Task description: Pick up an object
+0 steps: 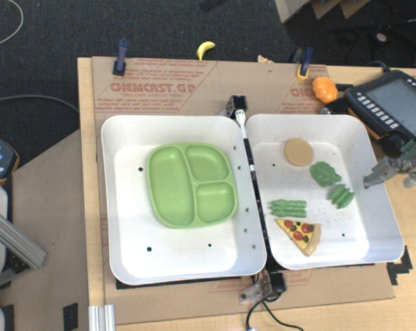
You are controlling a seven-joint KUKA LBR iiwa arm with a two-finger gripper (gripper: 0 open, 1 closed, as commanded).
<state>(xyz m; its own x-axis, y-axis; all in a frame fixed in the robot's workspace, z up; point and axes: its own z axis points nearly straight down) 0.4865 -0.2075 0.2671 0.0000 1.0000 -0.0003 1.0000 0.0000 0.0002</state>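
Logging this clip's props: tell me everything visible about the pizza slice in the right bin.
The pizza slice is a small toy wedge, plastic-looking, with a tan crust edge, yellow cheese and red pepperoni spots. It lies flat on the floor of the right bin, near the front, tip pointing left, crust to the right. Just behind it sits a green bean bundle, close but apparently apart.

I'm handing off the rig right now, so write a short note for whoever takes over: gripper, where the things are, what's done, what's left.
Gripper: at the right bin's right rim, nothing visible between its fingers; open or shut can't be told.
Right bin holds all the food: tan disc at the back, leafy green piece beside it, small green piece nearest the gripper, green beans in the middle, pizza slice at the front.
Left bin holds the green divided plate.
Done: nothing picked yet.
Left: grasp and lift one object; the small green piece looks closest.
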